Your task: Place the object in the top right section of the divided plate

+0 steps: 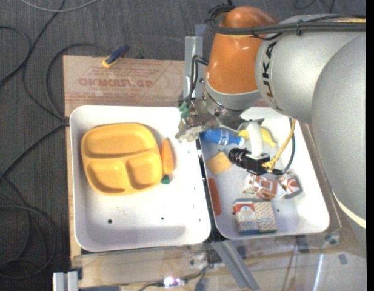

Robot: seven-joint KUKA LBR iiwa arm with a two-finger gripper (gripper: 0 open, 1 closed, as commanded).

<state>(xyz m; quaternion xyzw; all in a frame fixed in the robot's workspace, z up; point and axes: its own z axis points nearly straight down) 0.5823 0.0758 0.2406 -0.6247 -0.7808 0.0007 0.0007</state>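
A yellow divided plate point(120, 156) lies in the left bin point(144, 223), with one long section at the top and two smaller ones below. A toy carrot point(167, 157) with a green tip lies on the bin floor against the plate's right rim, outside the plate. My gripper point(188, 125) hangs above the wall between the two bins, just up and to the right of the carrot and apart from it. The orange wrist band and grey arm hide most of it.
The right bin point(314, 214) holds a blue bottle point(223, 138), a yellow and white thing point(260, 136), a tan block point(218, 162), a red sausage point(215, 199), a crumpled packet point(267, 187) and small cartons point(256, 217). A cardboard sheet point(123, 80) lies behind the left bin.
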